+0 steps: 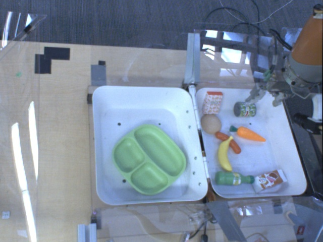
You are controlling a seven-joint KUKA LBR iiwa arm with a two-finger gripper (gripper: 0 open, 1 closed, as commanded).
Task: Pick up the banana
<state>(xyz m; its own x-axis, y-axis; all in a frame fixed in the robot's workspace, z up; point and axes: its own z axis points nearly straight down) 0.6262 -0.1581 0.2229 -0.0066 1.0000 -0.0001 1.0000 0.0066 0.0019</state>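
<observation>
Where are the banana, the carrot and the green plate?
banana (224,156), camera view, middle of its yellow curve
carrot (250,134), camera view, middle of its orange body
green plate (117,155), camera view, left compartment's floor

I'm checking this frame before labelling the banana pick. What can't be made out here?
- Gripper: small and cluttered against the bin's back wall in the camera view, so its state is unreadable.
- Arm: cut off by the right edge.
- Banana: its upper tip meets the sausage; overlap or touch is unclear.
- Carton and can: labels too small to read.
</observation>
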